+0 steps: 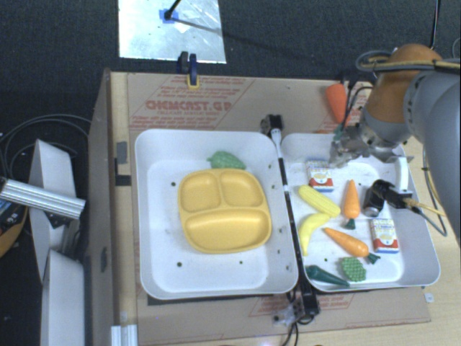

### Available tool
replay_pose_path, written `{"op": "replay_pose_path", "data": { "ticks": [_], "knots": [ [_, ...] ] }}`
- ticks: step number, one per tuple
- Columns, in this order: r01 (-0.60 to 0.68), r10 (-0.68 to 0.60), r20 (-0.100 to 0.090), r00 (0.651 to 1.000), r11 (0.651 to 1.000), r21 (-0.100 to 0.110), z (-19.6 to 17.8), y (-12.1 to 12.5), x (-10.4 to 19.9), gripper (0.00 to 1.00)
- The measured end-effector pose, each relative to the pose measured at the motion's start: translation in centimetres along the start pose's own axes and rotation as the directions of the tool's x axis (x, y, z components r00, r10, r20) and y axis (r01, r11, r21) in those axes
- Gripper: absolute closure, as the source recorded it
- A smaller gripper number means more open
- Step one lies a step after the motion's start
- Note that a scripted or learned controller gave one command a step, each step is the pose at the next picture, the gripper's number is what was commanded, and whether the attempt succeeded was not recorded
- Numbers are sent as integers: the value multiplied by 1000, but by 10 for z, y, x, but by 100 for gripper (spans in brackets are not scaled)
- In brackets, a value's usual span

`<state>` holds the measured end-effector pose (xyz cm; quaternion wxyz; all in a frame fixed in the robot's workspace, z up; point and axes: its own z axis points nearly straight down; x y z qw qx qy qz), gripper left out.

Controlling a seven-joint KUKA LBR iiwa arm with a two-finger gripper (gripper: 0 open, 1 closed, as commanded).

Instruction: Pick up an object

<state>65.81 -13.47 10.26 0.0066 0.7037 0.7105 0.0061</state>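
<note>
Fingers (340,154) hover at the back of the right bin (425,265); whether they are spread or pressed together cannot be told. Just in front of them lies a small carton (320,176), with a corn cob (318,200), a banana (310,229) and an upright carrot (350,199) beyond. Behind them an orange carrot (336,101) rests on the worktop (180,107). To their left, the other bin holds a yellow plate (223,211).
</note>
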Motion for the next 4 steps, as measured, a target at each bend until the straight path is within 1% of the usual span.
{"op": "replay_pose_path", "data": {
  "ticks": [1, 2, 3, 4],
  "knots": [
    [0, 0, 0, 1000, 1000, 1, 0, 0, 0, 0],
    [-8, 8, -1, 1000, 1000, 17, 1, -71, 46, 0],
    [-8, 8, -1, 1000, 1000, 17, 16, -122, 50, 0],
    [-8, 8, -1, 1000, 1000, 16, 6, -121, 50, 100]
  ]
}}
